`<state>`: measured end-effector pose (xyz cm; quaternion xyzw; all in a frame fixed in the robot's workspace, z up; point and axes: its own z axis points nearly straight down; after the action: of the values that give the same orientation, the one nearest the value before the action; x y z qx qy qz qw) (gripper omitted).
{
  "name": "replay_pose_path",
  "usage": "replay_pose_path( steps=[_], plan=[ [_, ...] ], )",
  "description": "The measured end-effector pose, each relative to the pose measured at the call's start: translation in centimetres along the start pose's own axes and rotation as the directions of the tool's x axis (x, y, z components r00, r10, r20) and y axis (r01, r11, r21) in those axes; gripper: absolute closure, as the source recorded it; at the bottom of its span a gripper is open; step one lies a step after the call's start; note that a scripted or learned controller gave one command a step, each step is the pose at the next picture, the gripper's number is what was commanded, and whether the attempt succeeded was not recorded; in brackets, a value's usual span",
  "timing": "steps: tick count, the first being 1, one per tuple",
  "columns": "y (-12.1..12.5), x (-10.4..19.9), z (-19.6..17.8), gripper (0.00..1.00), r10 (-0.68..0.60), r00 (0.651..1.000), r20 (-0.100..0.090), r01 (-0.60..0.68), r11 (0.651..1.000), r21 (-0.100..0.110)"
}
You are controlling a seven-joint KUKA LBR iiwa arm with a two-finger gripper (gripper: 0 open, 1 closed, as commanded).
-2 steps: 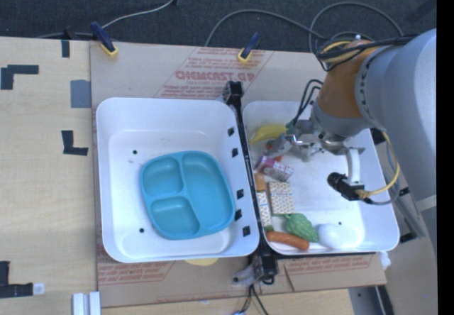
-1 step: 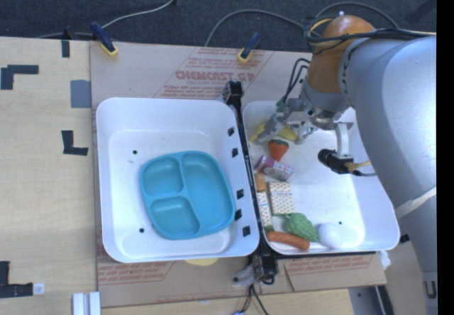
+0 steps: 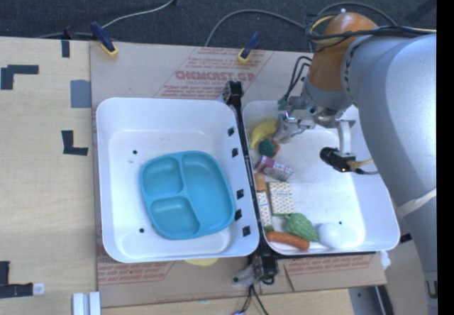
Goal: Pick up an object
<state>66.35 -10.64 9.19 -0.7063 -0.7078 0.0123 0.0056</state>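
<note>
Dark carpet lies behind a pale wooden counter (image 3: 42, 186) carrying two white bins. The end effector (image 3: 287, 125) hangs in the right bin (image 3: 369, 214) above a yellow banana toy (image 3: 261, 130); its opening I cannot tell. The toy looks light, smooth, slippery; grip across its middle.

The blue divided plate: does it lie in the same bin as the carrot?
No. The blue divided plate lies in the left bin, while the carrot lies in the right bin.
</note>
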Motion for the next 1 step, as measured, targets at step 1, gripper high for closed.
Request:
replay_pose_path(
  steps=[1],
  plan=[
    [0.00,-0.01,0.01,0.00,0.000,1.000,0.000,0.000,1.000,0.000]
  ],
)
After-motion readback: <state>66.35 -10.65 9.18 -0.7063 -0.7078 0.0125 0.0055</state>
